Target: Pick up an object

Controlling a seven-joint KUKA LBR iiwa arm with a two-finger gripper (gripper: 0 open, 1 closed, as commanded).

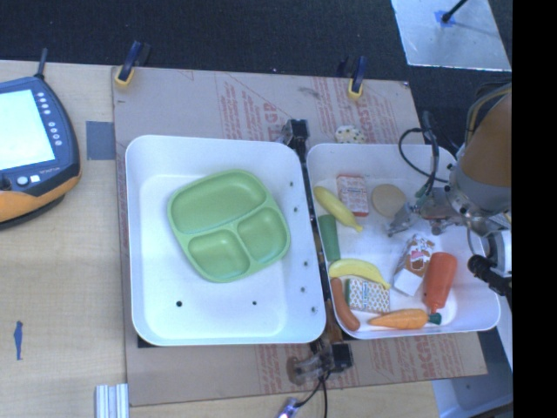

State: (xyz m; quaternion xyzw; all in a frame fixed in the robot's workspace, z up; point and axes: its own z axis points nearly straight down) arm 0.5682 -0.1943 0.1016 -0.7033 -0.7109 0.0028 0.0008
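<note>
Camera view, slanted down over the bench.

Left bin: holds one green divided plate, lying flat and slightly turned.

Right bin: a crowded lot of toy food. Along the left wall, a banana above a green cucumber. Toward the far side, a small red-and-white packet and a round tan cookie. Nearer, a second banana touching a printed carton; a sausage at the near-left corner; an orange carrot along the near wall; a red pepper beside a small milk carton.

Arm: reaches in from the right. Gripper low over the right bin, just beside the cookie and above the milk carton. Whether the pincer is released or clenched I cannot tell; nothing shows as grasped. No pick appears made yet.

Hazards, as judged: items lie touching, so a descent could land on two at once or nudge a neighbour aside. The rounded cookie may slip out. Loose cable near the wrist could snag.
</note>
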